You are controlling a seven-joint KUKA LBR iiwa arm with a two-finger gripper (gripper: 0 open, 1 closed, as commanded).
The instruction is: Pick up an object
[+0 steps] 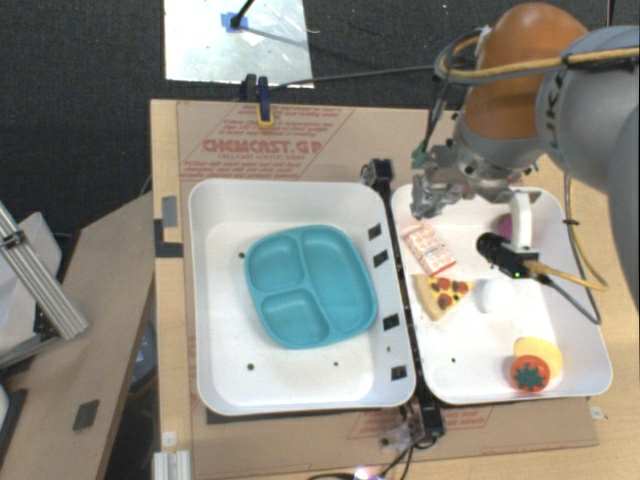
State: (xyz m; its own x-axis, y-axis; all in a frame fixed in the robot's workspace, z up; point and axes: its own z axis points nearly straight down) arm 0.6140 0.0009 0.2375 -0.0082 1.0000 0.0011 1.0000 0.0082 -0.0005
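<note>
My gripper (428, 204) hangs over the far left part of the right bin (590, 343), just above and behind a pink-and-white packet (428, 249). Nothing shows between it and the packet. Nearer the front of the packet lies a toy pizza slice (444, 293). Right of the slice sits a small white round object (493, 294). A yellow and orange toy with a tomato face (532, 363) stands at the bin's front right. A bit of magenta object (504, 226) peeks out beside the wrist.
The left bin (225, 368) holds a teal divided plate (310, 285) in its middle. A black clipped divider (390, 268) runs between the two bins. The arm's orange band (515, 63) looms over the right bin's back edge.
</note>
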